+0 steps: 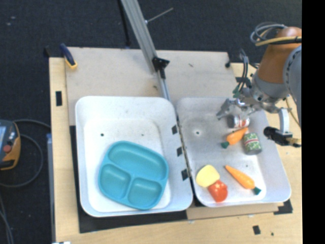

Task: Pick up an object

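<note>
The arm (277, 65) reaches in from the right, and its gripper (237, 117) hangs low over the far part of the right bin (203, 116), just above a small carrot (235, 136). How wide the gripper stands I cannot tell (the metal there is a blur), nor can I see anything gripped. Just right of that carrot sits a little green can (251, 143). Nearer the front edge lie a second carrot (242, 177), a yellow piece (207, 176) and a red piece (218, 191) touching it. The left bin (91, 116) holds a blue divided plate (133, 174).
</note>
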`<state>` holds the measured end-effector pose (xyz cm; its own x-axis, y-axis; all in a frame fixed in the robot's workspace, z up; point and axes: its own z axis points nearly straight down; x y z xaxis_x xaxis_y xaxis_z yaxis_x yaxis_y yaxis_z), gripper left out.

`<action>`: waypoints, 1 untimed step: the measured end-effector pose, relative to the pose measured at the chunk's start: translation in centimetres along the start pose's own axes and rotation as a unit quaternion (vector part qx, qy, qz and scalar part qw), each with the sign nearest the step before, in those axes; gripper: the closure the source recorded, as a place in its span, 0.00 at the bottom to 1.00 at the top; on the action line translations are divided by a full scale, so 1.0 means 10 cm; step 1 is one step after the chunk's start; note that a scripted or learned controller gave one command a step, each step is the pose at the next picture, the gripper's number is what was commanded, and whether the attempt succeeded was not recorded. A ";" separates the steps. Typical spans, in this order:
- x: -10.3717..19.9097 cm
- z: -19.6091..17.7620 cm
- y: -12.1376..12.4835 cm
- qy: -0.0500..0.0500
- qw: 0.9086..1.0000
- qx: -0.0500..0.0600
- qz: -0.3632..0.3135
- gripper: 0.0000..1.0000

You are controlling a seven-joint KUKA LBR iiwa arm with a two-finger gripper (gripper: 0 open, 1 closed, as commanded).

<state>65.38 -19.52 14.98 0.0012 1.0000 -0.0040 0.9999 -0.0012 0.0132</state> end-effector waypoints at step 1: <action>-0.01 -0.06 -0.01 0.000 1.000 0.002 0.000 1.00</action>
<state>65.25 -19.66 15.62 0.0011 1.0000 -0.0049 1.0000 -0.0010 0.0082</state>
